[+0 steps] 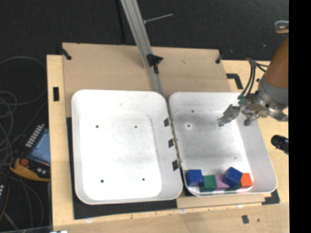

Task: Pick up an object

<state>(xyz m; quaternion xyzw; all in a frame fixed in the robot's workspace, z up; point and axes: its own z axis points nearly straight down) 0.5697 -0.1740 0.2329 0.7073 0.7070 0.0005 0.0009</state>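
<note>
Blocks (218, 178) well below open claw (238, 116)

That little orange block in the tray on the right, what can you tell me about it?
The orange block is a small, solid-coloured cube, probably plastic or painted wood. It sits in the near right corner of the right bin, at the end of a row of blocks along the bin's near wall. A blue block presses against its left side and partly overlaps it. It rests on the bin floor, untouched by the gripper, which is farther back over the bin.
</note>
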